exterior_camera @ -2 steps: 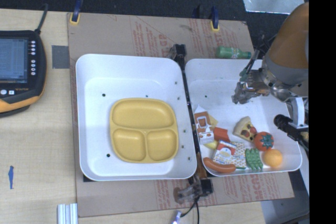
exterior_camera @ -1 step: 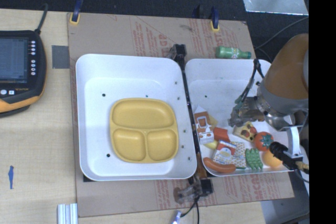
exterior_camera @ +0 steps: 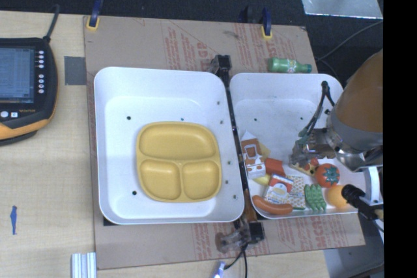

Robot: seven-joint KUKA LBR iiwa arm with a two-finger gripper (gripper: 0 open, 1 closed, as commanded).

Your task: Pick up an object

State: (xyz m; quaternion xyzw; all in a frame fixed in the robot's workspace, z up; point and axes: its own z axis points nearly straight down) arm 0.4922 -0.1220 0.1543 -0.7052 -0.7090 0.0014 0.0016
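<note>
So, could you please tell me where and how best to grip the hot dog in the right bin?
Grip the hot dog across its narrow middle, coming from above. It lies flat and long along the right bin's near edge, with a carton crowding behind it.

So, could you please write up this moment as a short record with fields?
arm: enters from the view's right, pincer low over the right bin
left bin: holds a yellow divided tray
right bin contents: toy food piled at its near end, including a tomato, a hot dog and a green piece
outside the bins: green bottle behind the right bin; teach pendant at far left
grasp: cannot tell
</note>
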